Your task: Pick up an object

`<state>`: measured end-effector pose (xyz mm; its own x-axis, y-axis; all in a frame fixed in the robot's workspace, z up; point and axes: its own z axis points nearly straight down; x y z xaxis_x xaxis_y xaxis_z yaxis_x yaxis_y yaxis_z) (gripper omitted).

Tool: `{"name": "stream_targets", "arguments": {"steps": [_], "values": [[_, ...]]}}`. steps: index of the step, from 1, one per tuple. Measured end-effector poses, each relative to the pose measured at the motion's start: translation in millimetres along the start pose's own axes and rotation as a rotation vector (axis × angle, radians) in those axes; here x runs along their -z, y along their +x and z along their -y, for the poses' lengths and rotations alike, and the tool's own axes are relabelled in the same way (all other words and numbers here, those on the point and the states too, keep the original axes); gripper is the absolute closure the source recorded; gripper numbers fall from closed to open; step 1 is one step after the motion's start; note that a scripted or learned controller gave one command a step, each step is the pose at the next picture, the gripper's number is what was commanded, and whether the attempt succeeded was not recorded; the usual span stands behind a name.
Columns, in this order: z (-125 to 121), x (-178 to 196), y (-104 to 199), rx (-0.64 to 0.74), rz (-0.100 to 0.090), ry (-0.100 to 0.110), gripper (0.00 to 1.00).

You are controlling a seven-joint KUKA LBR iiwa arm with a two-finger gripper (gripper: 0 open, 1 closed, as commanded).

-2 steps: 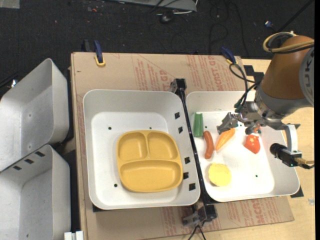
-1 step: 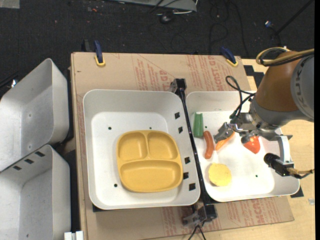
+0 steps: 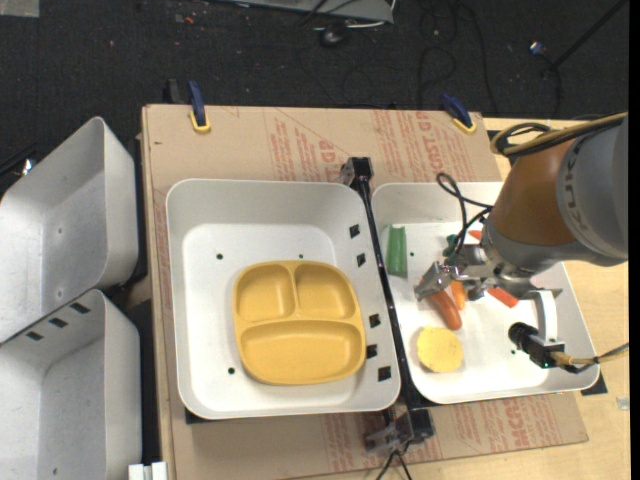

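Pincer (image 3: 438,283) is seen low over orange carrot (image 3: 450,306) in right bin (image 3: 575,368); grip state cannot be told. Centring over carrot is advised before lifting.

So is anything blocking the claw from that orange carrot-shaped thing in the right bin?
Nothing visible does. The gripper is right at the orange carrot-shaped piece; the round yellow piece and green block lie apart.

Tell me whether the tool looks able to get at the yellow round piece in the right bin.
Probably yes. The tool hangs in the right bin, just above the yellow round piece, which lies uncovered on the floor. An orange carrot-like piece sits between them but does not cover it.
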<state>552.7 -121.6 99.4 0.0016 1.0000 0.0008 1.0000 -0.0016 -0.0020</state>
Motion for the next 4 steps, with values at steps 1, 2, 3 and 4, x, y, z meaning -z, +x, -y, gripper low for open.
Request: {"name": "stream_targets", "arguments": {"steps": [1, 2, 3, 4], "values": [[0, 12, 0, -0.001, 0.001, -0.002, 1.00], [-11, 63, -3, 0.004, 0.002, -0.007, 1.00], [-17, 126, -4, 0.005, 0.003, -0.009, 1.00], [-18, 179, -4, 0.005, 0.002, -0.008, 1.00]]}}
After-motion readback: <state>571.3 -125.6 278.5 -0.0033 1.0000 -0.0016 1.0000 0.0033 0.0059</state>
